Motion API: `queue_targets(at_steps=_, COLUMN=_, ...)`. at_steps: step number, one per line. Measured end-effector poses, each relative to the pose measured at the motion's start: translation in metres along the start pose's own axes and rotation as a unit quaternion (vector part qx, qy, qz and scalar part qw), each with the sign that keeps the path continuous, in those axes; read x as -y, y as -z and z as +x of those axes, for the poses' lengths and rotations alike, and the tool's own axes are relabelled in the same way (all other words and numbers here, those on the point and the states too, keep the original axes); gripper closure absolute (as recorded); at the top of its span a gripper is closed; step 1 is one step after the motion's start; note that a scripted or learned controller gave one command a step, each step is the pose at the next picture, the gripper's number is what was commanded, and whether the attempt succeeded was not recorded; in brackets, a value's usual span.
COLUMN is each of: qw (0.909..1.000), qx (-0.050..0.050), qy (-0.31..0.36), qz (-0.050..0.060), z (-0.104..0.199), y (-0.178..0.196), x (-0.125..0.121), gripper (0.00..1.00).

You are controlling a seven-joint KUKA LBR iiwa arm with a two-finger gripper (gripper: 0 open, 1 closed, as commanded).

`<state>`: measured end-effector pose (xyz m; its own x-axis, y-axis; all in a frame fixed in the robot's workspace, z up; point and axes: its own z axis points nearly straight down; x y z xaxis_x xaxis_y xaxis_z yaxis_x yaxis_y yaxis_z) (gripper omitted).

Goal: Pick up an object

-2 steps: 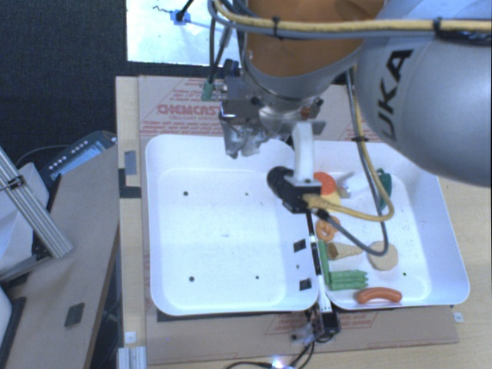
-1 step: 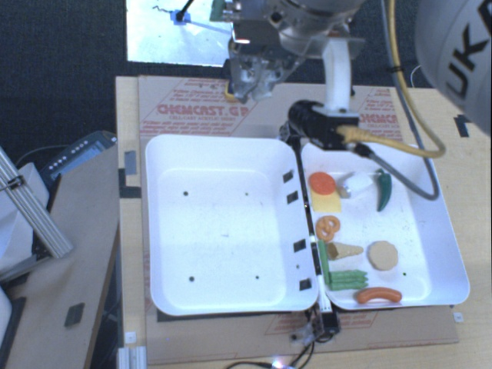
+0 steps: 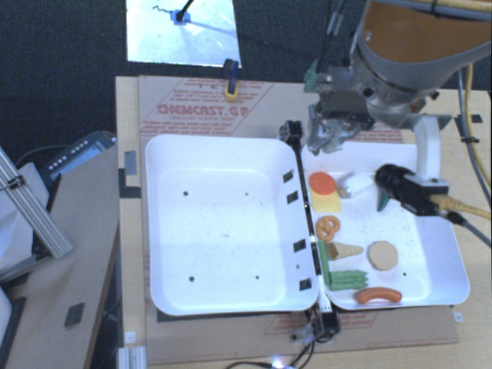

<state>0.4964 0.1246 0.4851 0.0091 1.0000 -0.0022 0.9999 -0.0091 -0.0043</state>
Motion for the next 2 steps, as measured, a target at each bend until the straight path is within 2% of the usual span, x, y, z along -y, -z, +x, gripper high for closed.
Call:
queue_targets(at_steps=1, qw=1.0000, qx=-0.001, qy=0.009, qz=0.001, z=0.064, y=-0.105, x=0.011, gripper=1.00)
queue_targets(at_steps=2, qw=0.9999, qx=-0.005, qy=0.007, qz=-0.012, z=0.073, y=0.060, x=-0.006, gripper=1.00)
